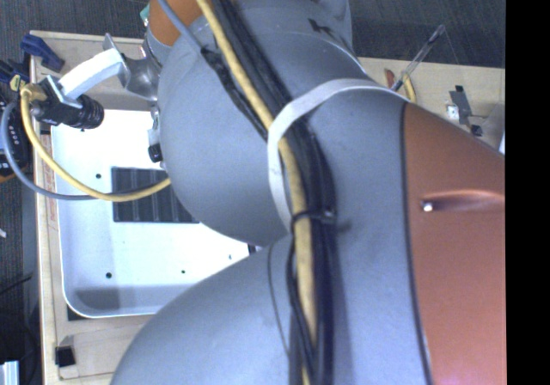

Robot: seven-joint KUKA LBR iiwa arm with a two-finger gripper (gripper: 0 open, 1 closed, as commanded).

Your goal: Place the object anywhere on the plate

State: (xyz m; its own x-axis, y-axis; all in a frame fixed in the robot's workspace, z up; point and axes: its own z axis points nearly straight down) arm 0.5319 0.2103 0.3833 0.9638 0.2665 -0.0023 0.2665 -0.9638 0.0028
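My grey arm (284, 160) with its orange band (455, 229) looms close to the camera and covers most of the bench. Behind it, part of the left white bin (94, 237) shows, with a dark slotted patch (150, 196) on its floor. Whatever lies in the rest of the bins is hidden by the arm.
A yellow cable (69, 177) loops over the left bin's upper part, next to a black connector (73, 110) and a white bracket (90, 72). The wooden bench edge (47, 229) runs along the bin's left side. Small tools (464, 108) lie at the bench's far right.
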